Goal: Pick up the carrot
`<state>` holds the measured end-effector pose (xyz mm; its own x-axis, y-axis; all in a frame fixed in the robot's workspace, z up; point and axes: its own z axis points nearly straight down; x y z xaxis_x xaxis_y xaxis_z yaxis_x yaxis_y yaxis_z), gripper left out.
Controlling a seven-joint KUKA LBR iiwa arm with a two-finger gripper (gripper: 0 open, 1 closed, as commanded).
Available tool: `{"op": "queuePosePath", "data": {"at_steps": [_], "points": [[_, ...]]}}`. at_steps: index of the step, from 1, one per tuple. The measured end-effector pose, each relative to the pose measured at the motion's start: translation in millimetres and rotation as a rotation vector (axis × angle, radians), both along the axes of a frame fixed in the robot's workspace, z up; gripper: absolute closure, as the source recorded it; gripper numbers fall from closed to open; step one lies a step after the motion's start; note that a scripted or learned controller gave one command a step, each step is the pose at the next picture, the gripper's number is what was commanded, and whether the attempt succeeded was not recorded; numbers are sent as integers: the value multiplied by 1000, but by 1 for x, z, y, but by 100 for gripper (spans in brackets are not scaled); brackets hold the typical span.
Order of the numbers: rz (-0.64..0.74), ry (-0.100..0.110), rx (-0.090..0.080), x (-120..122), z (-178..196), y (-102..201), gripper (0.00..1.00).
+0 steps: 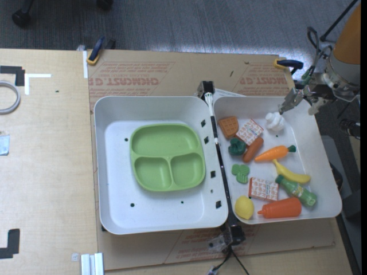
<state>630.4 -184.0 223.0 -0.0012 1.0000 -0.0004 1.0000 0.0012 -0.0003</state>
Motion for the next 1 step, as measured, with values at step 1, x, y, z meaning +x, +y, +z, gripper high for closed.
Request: {"op": "queuePosePath", "data": {"at_steps": [1], "points": [[56,-5,-2,-60,-119,14,0]]}}
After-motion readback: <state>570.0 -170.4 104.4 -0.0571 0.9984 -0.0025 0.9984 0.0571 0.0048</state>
